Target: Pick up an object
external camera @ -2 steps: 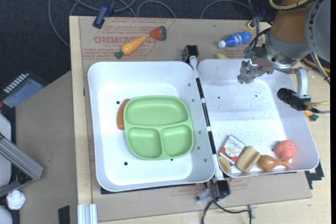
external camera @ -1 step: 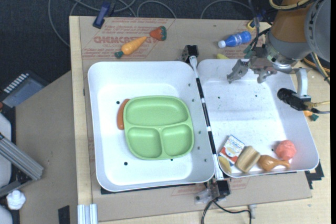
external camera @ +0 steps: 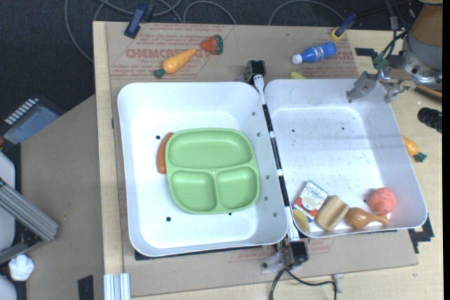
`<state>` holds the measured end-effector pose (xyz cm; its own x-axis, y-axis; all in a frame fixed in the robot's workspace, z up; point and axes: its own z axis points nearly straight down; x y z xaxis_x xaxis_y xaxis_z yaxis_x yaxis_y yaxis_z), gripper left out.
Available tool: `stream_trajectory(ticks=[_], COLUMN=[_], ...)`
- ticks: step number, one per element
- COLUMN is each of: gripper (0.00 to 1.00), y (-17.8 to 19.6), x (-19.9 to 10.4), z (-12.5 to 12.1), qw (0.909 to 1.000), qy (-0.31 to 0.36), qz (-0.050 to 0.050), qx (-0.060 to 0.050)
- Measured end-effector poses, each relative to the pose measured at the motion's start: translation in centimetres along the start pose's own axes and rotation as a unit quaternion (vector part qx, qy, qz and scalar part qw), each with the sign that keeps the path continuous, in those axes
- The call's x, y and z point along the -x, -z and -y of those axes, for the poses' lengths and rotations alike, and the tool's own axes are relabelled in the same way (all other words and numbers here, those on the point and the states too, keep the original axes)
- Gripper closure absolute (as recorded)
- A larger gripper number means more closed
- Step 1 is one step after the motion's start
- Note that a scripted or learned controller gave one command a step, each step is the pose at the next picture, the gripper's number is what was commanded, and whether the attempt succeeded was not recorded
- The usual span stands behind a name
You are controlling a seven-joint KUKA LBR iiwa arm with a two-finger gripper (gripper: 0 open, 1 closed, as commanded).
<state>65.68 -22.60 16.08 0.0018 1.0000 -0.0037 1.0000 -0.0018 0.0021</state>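
1. Over the right bin's [external camera: 394, 144] far right corner: tool [external camera: 376, 84], fingers spread apart, nothing between them.
2. Along the right bin's near edge: a card packet [external camera: 310, 197], a tan roll [external camera: 332, 212] with long axis slanting toward the near left corner, an orange-brown piece [external camera: 363, 218] lying along the edge, a pink lump [external camera: 382, 199].
3. In the left bin [external camera: 140, 116]: green divided tray [external camera: 211, 170], centred; an orange piece [external camera: 161, 153] upright against its left side.
4. On the tabletop [external camera: 112, 81], beyond the bins: toy carrot [external camera: 183, 59], blue bottle [external camera: 315, 53].

A cardboard-topped bench [external camera: 211, 56] carries two white bins [external camera: 140, 151], a toy carrot [external camera: 179, 60], a blue bottle [external camera: 315, 53] and two blue clamps [external camera: 137, 20].
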Motion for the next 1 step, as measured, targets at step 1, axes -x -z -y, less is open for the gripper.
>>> stream_trajectory(ticks=[1], gripper=[0.00], y=[-7.33], x=[-3.34], z=[4.60], qw=[1.0000], qy=[0.001], qz=[-0.003], qx=[-0.003])
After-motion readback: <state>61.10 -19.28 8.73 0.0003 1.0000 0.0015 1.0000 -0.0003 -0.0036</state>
